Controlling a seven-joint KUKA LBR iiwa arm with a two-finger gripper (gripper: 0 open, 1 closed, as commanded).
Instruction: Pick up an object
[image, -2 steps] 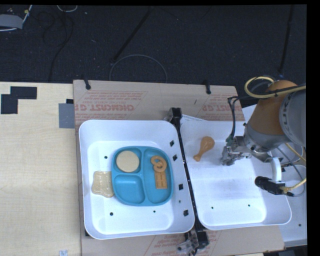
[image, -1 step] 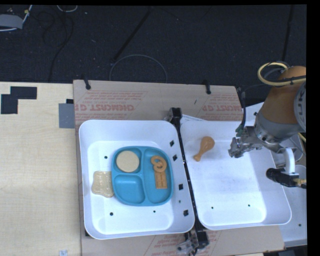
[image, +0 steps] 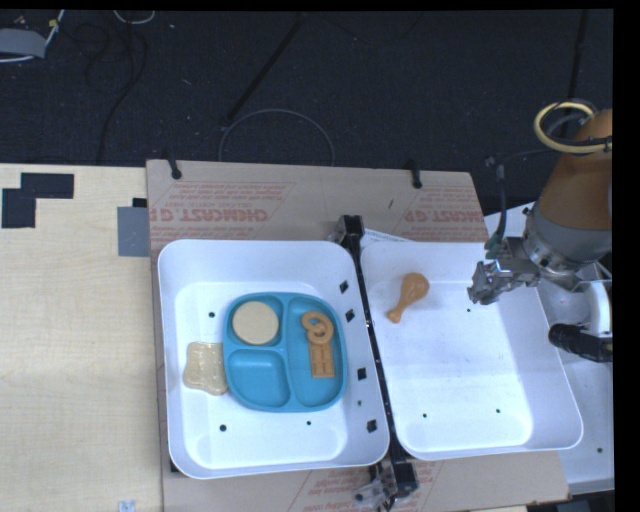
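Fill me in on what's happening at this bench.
A grey arm with an orange band reaches in from the right, its gripper over the right white bin, beside a tan toy drumstick that lies untouched. The left white bin holds a blue divided tray with a round tan disc and an orange key-shaped piece; a pale beige piece lies beside it.

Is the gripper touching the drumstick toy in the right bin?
Apart. The camera view shows bare white bin floor between the gripper and the drumstick toy.
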